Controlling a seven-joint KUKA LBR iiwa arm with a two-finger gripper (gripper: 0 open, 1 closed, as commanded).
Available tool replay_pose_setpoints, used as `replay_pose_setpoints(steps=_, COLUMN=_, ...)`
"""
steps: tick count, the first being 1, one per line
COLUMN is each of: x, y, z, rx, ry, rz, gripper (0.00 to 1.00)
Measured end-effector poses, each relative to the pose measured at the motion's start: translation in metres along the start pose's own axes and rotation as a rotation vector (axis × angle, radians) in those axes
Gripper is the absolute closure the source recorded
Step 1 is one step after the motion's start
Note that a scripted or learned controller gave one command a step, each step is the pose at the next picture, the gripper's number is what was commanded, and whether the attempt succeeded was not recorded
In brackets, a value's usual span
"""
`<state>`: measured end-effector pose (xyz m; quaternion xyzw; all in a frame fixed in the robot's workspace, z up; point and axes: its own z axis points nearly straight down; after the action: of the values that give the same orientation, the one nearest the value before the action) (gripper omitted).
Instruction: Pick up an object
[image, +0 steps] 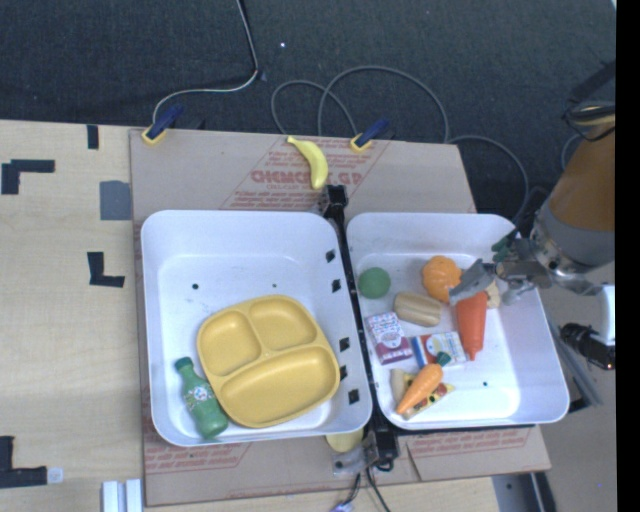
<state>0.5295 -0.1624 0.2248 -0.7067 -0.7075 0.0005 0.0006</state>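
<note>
A: where's the end effector (478, 288)?
B: I see it over the right bin (520, 405); tips by the orange (440, 275) and the red carrot (471, 322); can't tell if they're apart or together.
A: left bin (160, 250)?
B: yellow tray (268, 358); green bottle (200, 398) beside it.

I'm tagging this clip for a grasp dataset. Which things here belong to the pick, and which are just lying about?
In play: gripper, orange ball, large carrot, right bin.

Lying about: yellow tray, green bottle, banana, green ball, small carrot.
</note>
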Motion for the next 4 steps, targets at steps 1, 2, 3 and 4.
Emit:
replay_pose_setpoints(steps=1, x=0.023, y=0.033, z=0.127, rx=-0.008, ry=-0.003, rz=0.000, gripper=0.00)
replay_pose_setpoints(steps=2, x=0.047, y=0.114, z=0.140, rx=0.019, ry=-0.004, rz=-0.011, gripper=0.00)
replay_pose_setpoints(steps=3, x=0.046, y=0.127, z=0.143, rx=0.067, ry=-0.004, rz=-0.009, gripper=0.00)
replay_pose_setpoints(steps=4, x=0.044, y=0.127, z=0.144, rx=0.065, ry=-0.001, rz=-0.007, gripper=0.00)
